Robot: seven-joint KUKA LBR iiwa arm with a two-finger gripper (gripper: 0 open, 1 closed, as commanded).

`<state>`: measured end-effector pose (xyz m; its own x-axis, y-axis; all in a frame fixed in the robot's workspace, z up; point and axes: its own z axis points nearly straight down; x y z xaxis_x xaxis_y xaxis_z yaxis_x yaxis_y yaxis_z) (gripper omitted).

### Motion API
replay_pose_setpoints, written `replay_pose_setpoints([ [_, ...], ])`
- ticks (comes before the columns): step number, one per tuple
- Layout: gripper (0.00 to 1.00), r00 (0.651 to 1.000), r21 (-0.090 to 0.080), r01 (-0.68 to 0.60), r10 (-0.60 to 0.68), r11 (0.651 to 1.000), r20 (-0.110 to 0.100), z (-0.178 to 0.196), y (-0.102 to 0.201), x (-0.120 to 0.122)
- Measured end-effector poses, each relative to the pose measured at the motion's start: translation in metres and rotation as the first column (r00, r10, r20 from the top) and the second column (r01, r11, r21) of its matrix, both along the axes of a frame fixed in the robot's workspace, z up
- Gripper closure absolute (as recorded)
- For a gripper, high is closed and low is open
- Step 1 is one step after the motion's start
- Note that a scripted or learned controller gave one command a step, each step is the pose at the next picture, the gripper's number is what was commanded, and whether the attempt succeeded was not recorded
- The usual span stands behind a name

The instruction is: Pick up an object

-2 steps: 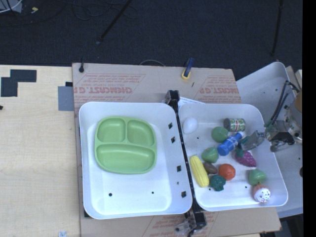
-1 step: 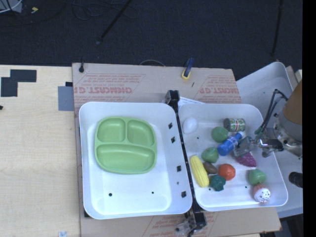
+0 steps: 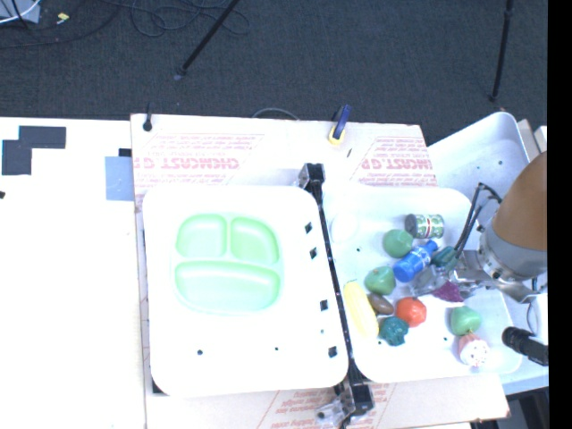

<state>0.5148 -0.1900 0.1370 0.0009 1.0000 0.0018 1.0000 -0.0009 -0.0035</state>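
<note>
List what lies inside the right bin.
The right bin holds a small can, a blue toy, green pieces, a yellow banana-like piece, an orange-red ball and a teal piece. The gripper and arm cover whatever lies beneath them.

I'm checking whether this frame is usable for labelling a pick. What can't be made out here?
- Gripper: blurred and low among the toys in the right bin, so its state is unclear.
- Purple piece: partly under the gripper.
- Arm: cut off by the right edge.
- Small can: label too small to read.
</note>
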Motion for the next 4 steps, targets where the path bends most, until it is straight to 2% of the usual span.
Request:
replay_pose_setpoints([
  [1,0.00,1.000,0.000,-0.001,0.001,1.000,0.000,-0.052,0.002,0.000],
  [2,1.00,1.000,0.000,0.004,-0.004,1.000,0.001,-0.039,0.001,0.000],
  [3,1.00,1.000,-0.002,-0.001,0.001,1.000,0.005,0.006,0.001,0.008],
  [4,1.00,1.000,-0.002,-0.001,0.001,1.000,0.005,0.059,0.000,-0.002],
])
